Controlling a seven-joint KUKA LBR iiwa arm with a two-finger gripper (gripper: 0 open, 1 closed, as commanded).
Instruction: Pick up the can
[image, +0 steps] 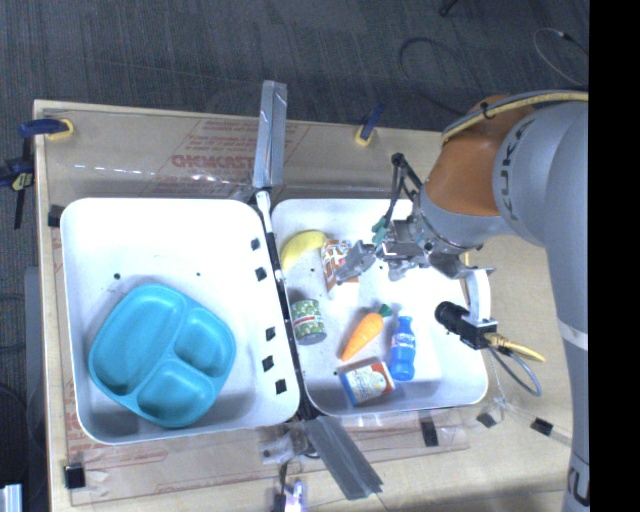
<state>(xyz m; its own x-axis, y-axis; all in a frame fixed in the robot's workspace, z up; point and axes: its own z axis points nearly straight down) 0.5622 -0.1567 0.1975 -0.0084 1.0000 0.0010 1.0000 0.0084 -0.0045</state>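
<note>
Reaching in from the right side of the bench, the grey arm (530, 170) carries its gripper (352, 264) low over the far half of the right bin (455, 385), beside a small red-and-white packet (335, 262) and a yellow lemon-like fruit (303, 247) near the bin's far left corner; whether the jaws are spread or pressed together cannot be told, since the wrist and cabling cover them, and nothing is visibly pinched between them

The can (307, 321), short with a green printed label, lies against the left wall of the right bin, about midway along that wall and just beside the divider between the bins; it appears to rest on its side, tilted, though this is hard to confirm. It sits apart from the gripper, nearer the front edge than the tool is

Toward the front of the same bin lie an orange carrot (361, 335), a blue bottle (402, 348) just beside it, and a small boxed item (366, 383) at the front edge. The left bin (85, 225) holds a blue divided tray (162, 352) in its front half

Judged from this layout, the pick is not yet done: the tool would need to shift toward the left wall and descend there, where the wall's closeness leaves little room for one finger beside the can
</note>
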